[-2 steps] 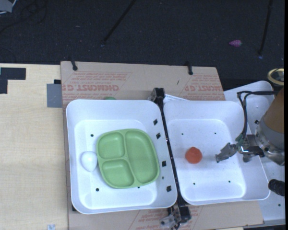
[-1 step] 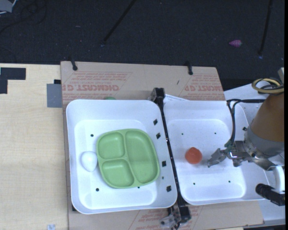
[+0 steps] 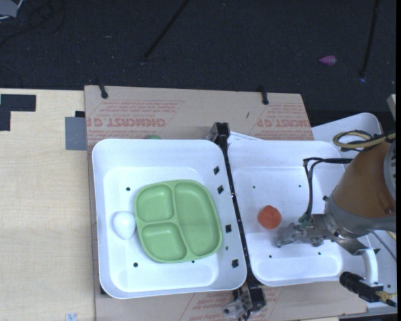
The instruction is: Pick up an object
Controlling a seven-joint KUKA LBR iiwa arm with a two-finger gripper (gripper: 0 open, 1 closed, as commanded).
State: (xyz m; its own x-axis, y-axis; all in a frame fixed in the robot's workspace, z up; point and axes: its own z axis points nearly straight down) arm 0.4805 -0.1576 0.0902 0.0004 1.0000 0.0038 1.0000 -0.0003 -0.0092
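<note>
— What is seen around the bins?
— Dark carpet with loose cables is seen across the top of the frame, and a pale wooden bench top (image 3: 33, 206) is spread over the left side. A brown cardboard sheet (image 3: 194, 116) with printed lettering is laid under the two white bins.

— What is held in the left bin?
— A green divided plate (image 3: 177, 221) with three compartments is placed flat near the middle of the left bin (image 3: 113, 159). A small white egg-shaped object (image 3: 124, 225) is set just beside the plate's left edge, on the bin floor.

— And in the right bin?
— A small red-orange object (image 3: 269, 217) is found on the floor of the right bin (image 3: 281, 162), left of centre, standing alone. Nothing is seen touching it.

— Where is the gripper located?
— The gripper (image 3: 285, 238) is reached in from the lower right of the frame, low over the right bin's floor, near the red-orange object and slightly below and to the right of it. The orange band of the arm (image 3: 364, 186) is seen at the right edge.

— How are the fingers set?
— Whether they are spread or closed cannot be told; the metal parts are blurred together. Nothing is seen between them.
</note>
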